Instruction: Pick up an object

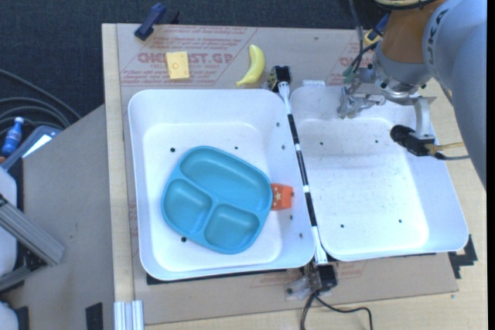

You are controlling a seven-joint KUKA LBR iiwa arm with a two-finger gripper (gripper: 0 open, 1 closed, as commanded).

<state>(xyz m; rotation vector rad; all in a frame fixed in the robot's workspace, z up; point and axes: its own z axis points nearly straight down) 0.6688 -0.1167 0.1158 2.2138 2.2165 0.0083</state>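
A blue divided plate [217,199] is lying flat in the left bin [147,166], three compartments up, its long axis slanting from near-left toward far-right. A small orange object [281,197] is sitting against its right edge. Farther back, the gripper [357,103] is hanging over the right bin [387,197]; its jaws cannot be made out. Beyond the bins, a banana [252,66] is resting on the cardboard [209,50].
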